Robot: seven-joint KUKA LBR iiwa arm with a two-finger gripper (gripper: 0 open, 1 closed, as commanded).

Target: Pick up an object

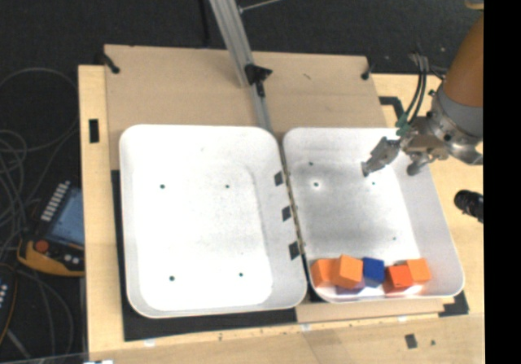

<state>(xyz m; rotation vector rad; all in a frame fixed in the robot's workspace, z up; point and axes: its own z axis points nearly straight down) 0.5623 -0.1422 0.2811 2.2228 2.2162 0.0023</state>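
Several small blocks lie in a row along the near edge of the right bin (423,208): an orange block (326,270), another orange block (350,271), a blue block (373,270) and an orange-red pair (405,274). A purple piece peeks out under the second orange block. My gripper (397,156) hangs over the far right part of that bin, well above and behind the blocks. Its two fingers stand spread apart, with nothing between them.
The left bin (203,216) sits beside the right one, joined by dark clips along the shared edge. A grey metal rail (232,24) slants up from the bins' far junction. Cables and a handheld pendant (57,228) lie off the bench at left.
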